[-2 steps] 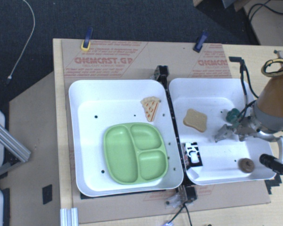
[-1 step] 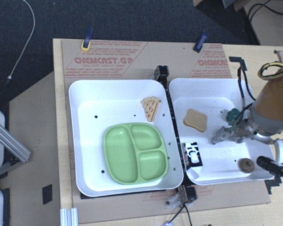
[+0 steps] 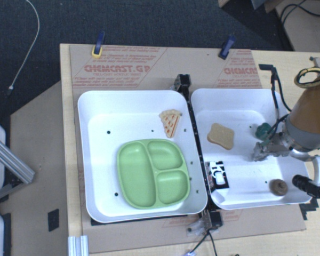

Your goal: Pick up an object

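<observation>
**Bench and what rests on it**

The flat brown cardboard-covered bench [image 3: 149, 63] carries two shallow white plastic bins side by side: the left bin [image 3: 96, 143] and the right bin [image 3: 240, 103], touching along the middle. A blue-and-yellow clamp [image 3: 98, 44] and a blue clamp [image 3: 227, 47] grip its far edge.

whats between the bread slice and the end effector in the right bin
Bare white bin floor between the bread slice and the end effector, seen in the camera view.
</observation>
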`<state>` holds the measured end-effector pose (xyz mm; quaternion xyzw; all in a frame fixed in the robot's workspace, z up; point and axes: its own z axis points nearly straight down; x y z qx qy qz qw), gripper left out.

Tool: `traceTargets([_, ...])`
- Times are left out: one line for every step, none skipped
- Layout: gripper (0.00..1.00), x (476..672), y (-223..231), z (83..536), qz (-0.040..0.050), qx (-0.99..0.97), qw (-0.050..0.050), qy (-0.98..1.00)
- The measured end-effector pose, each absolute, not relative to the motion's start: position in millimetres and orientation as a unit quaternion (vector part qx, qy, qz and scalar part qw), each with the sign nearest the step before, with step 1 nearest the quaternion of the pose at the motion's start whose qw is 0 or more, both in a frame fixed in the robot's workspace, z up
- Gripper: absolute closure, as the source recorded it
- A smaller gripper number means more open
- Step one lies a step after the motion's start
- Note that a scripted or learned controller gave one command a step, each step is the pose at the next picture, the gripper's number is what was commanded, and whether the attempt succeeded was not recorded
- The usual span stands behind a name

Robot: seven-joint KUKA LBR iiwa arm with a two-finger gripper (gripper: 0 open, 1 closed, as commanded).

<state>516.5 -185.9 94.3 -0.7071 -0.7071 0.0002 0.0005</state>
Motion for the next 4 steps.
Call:
traceTargets([1.00,525.9,-179,148,-0.0013,-0.706,-0.003,-0.708])
traceTargets([1.00,525.5,-175,191,-0.0010,-0.706,-0.003,-0.708])
traceTargets([1.00,526.1,-174,255,-0.0020,-0.706,-0.005,-0.708])
traceTargets([1.00,524.1,-130,248,0.0001,-0.706,0.001,-0.709])
